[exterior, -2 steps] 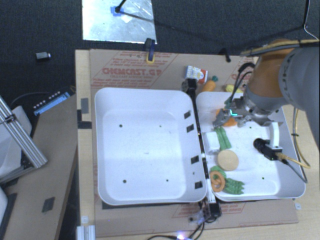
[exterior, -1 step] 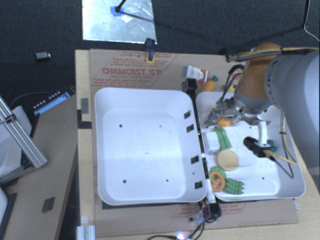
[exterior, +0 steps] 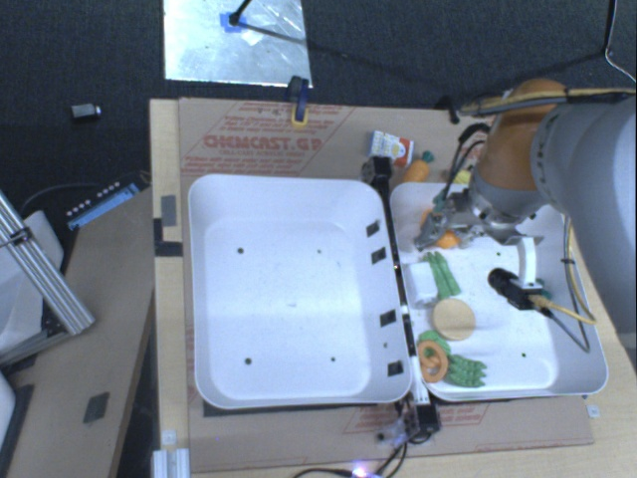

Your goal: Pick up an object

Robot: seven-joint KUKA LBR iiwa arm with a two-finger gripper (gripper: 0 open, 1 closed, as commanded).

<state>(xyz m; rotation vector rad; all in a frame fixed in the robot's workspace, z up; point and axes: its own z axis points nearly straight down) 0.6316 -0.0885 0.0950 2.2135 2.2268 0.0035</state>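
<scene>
Two shallow white bins sit on a board over a dark carpet, with a shiny metal sheet [exterior: 237,26] lying further back. The left bin [exterior: 289,287] is bare; the right bin [exterior: 567,357] holds small toys. The gripper [exterior: 446,229] is low in the right bin's far corner, over something orange [exterior: 450,238] that is mostly hidden, so I cannot tell its direction, nor the state of the jaws. A green pea pod [exterior: 442,273] points away from the camera.
</scene>
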